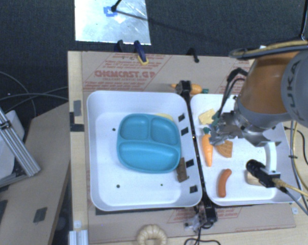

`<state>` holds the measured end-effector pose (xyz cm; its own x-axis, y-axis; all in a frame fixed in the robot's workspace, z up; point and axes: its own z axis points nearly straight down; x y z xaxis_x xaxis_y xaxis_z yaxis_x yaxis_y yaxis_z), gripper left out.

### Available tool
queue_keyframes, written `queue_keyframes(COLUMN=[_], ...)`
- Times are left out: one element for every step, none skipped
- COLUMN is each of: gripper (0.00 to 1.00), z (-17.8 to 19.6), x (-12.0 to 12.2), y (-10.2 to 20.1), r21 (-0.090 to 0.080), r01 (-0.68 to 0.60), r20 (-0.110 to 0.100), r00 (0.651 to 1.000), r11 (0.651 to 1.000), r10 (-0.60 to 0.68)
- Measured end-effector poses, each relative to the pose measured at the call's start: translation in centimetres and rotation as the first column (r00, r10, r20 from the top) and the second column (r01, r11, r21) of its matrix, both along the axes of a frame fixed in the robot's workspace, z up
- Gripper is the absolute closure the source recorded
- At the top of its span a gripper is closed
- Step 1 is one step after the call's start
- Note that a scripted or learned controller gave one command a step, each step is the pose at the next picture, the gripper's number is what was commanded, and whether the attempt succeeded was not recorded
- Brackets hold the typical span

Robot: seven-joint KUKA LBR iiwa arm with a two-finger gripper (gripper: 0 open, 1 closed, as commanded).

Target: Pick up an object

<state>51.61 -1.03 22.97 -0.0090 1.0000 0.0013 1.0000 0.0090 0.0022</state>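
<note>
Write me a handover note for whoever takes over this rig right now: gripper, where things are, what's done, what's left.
Gripper: low in the right bin, over the top end of the carrot; I cannot tell whether it grips anything.
Things: the carrot lies along that bin's left wall, the sausage below it in the view, and the yellow wedge above. The blue divided plate sits in the left bin.
Done: no object visibly lifted.
Left: grasp one object and raise it.
</note>
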Motion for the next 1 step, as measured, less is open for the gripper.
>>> queue_keyframes(gripper=[1.0], z=[-0.77], x=[-0.52], y=[6.18], r21=[0.001], r01=[-0.001], r20=[-0.002], r00=[1.0], r11=[1.0], r10=[0.001])
